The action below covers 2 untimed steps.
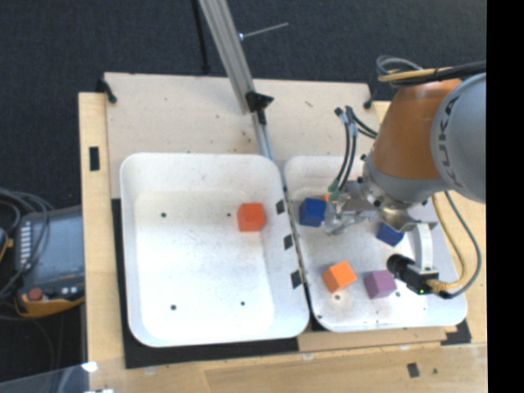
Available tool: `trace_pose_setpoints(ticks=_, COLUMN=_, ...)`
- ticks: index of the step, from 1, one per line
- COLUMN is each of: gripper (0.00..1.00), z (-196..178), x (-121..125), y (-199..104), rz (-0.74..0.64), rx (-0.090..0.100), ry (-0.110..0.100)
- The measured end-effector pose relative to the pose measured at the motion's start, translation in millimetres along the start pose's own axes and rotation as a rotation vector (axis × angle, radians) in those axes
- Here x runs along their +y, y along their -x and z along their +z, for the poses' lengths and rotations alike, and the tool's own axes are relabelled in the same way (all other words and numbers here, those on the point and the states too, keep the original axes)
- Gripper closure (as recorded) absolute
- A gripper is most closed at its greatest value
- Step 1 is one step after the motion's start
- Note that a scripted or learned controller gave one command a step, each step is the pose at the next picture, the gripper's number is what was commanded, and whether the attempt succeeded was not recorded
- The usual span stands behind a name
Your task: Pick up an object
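Blue cube (312, 211) sits in the right bin (307, 170), close to the wall shared with the left bin (205, 166). My gripper (337, 216) is low over the right bin, just beside that cube on its right; from this slanted view I cannot tell whether they touch. I cannot tell the state of the fingers: the wrist and cabling cover them, and nothing shows between them.

Other pieces in the right bin: a second blue block (390, 234), partly hidden under the arm (422, 137); an orange cube (339, 276) nearer the front; a purple cube (379, 283) just beside the orange one, on its right. A small white ring-like piece (337, 298) lies near the orange cube's front edge; too small for me to name.

Left bin holds one orange cube (251, 217), toward its right half, well apart from the walls.

Both bins rest on the wooden bench (164, 113). A metal rail (229, 43) slants down from the top to the seam between the bins.
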<state>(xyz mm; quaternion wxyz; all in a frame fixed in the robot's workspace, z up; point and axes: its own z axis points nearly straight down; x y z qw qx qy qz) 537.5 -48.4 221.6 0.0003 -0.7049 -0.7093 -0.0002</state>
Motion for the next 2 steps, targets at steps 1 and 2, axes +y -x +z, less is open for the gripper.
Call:
trace_pose_setpoints(ticks=1, gripper=1.0, z=5, x=1, y=-52, rz=-0.001, rx=0.001, ry=-0.001)
trace_pose_setpoints(ticks=2, gripper=1.0, z=8, x=-4, y=-101, rz=-0.001, rx=0.001, ry=-0.002)
